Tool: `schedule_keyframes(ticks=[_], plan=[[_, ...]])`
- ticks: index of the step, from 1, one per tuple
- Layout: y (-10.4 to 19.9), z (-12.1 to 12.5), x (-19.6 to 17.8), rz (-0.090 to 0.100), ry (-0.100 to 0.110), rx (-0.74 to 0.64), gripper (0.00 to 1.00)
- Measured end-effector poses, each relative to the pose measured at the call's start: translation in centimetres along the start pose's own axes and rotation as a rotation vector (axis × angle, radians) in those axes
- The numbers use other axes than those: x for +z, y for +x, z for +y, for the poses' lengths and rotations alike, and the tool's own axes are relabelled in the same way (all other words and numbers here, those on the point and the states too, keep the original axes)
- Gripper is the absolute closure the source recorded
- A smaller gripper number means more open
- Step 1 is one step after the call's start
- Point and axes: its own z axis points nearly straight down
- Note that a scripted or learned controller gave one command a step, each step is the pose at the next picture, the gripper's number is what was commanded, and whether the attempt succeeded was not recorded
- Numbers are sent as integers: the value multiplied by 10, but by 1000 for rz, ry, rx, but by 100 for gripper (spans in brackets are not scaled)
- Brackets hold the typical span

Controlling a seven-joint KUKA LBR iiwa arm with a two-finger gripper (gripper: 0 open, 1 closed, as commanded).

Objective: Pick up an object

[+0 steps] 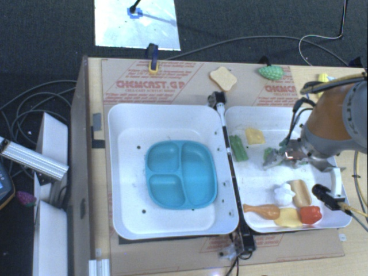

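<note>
One hand (275, 158), grip state unclear, sits by a green stick (238, 147) lying near-vertical, tilted slightly left.

Dark carpet floor (46, 33) surrounds the cardboard-topped bench (172, 76). At eleven o'clock a pale square sheet (136, 16) lies on the carpet. Black cables (34, 96) loop at nine o'clock, beside a white stand (49, 154).

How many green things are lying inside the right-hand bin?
2: a long green stick-shaped toy beside the divider between the bins, and a small dark green piece right at the arm's tool. The arm may hide more.
</note>
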Motion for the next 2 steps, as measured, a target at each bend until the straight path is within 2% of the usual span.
schedule_keyframes(ticks=[1,2], plan=[[32,74,1,3,5,-5,0],[24,107,1,1,4,-4,0]])
